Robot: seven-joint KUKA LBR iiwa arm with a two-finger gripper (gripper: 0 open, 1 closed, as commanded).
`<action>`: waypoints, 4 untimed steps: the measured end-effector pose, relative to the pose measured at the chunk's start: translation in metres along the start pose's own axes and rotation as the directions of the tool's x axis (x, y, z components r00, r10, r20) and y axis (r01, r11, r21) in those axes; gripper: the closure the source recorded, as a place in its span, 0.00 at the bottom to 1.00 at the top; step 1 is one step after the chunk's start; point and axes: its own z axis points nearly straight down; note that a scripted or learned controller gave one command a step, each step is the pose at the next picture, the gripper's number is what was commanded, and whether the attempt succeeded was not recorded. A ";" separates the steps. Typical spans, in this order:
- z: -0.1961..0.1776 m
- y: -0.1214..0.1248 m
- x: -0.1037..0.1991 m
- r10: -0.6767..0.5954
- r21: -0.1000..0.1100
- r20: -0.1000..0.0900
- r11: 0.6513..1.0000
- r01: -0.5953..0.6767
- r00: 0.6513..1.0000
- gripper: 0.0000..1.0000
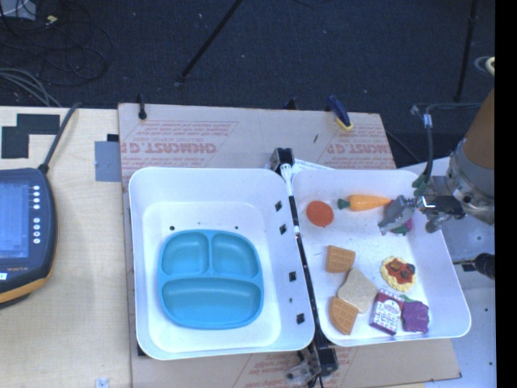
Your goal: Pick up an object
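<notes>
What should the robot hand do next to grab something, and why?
Probably drop a little lower and shift slightly left toward the carrot. The gripper sits in the right bin just past the carrot's orange tip, with nothing seen between its fingers, so the carrot looks like the closest toy. The tomato and the waffle lie farther away.

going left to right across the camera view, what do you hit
pendant → blue plate → tomato → carrot → pincer
</notes>
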 end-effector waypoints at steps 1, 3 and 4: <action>0.131 0.036 0.041 -0.003 0.014 -0.005 1.000 0.003 1.000 0.00; 0.183 0.034 0.038 0.007 0.004 -0.002 1.000 -0.007 1.000 1.00; 0.088 0.036 0.091 -0.005 -0.008 -0.002 1.000 0.005 1.000 1.00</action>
